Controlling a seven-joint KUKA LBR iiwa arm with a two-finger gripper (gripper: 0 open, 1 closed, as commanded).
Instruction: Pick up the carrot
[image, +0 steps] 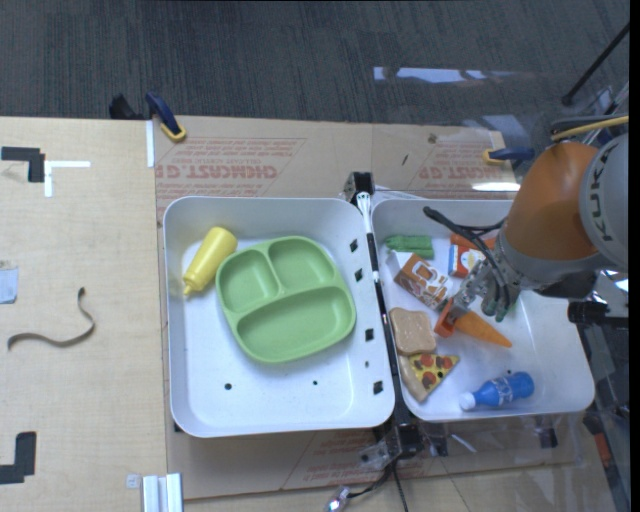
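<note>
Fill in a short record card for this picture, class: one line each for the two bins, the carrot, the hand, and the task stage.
left bin: holds a green divided plate and a yellow mustard bottle at the plate's upper left
right bin: holds the carrot, a bread slice, a pizza slice, a blue bottle, a green item, small packets
carrot: lying flat, mid-bin
hand: low over the carrot's thick end
task stage: carrot not lifted
</note>
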